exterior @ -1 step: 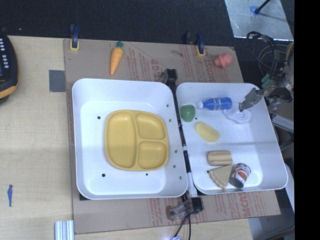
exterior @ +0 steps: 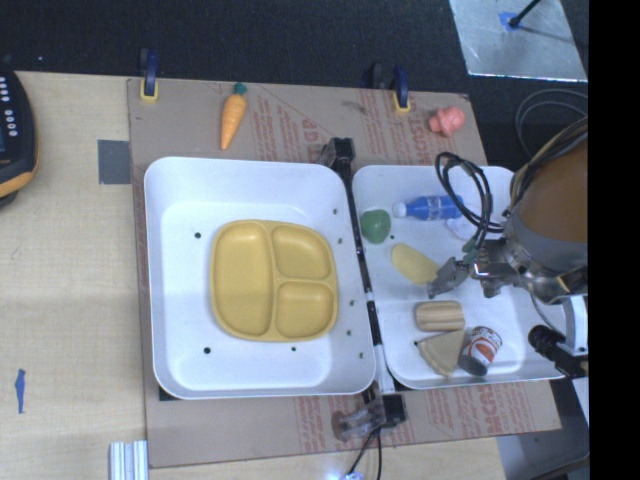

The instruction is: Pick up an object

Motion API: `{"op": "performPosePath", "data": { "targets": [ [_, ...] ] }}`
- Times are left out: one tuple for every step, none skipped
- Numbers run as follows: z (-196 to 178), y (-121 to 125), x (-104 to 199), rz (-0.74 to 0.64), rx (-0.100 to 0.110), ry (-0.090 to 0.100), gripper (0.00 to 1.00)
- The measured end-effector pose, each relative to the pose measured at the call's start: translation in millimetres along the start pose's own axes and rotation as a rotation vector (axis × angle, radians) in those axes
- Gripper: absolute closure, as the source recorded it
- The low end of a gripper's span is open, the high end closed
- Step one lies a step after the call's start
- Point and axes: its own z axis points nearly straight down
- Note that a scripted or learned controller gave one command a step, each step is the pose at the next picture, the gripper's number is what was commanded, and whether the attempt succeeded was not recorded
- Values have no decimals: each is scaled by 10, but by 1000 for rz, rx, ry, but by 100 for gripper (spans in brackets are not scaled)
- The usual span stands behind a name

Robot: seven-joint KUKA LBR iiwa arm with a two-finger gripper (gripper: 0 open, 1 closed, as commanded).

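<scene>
The right bin (exterior: 500,183) holds a green ball (exterior: 375,226), a small water bottle (exterior: 428,208), a pale yellow lemon-like piece (exterior: 412,264), a tan cylinder (exterior: 439,316), a tan wedge (exterior: 442,353) and a small can (exterior: 481,349). My gripper (exterior: 452,275) hangs over the middle of this bin, just right of the yellow piece and above the tan cylinder. Its fingers stand apart with nothing between them. The arm's grey and orange body hides the bin's right side.
The left bin (exterior: 180,268) carries a yellow divided plate (exterior: 272,279). A toy carrot (exterior: 232,117) and a pink toy (exterior: 447,120) lie on the cardboard behind the bins. A black cable (exterior: 470,183) loops over the right bin. A device (exterior: 14,133) sits at far left.
</scene>
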Motion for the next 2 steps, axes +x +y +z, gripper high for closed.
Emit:
{"op": "performPosePath", "data": {
  "targets": [
    [-327, 612, 399, -4, -22, -6, 0],
    [631, 450, -930, 12, -9, -8, 0]
  ]
}}
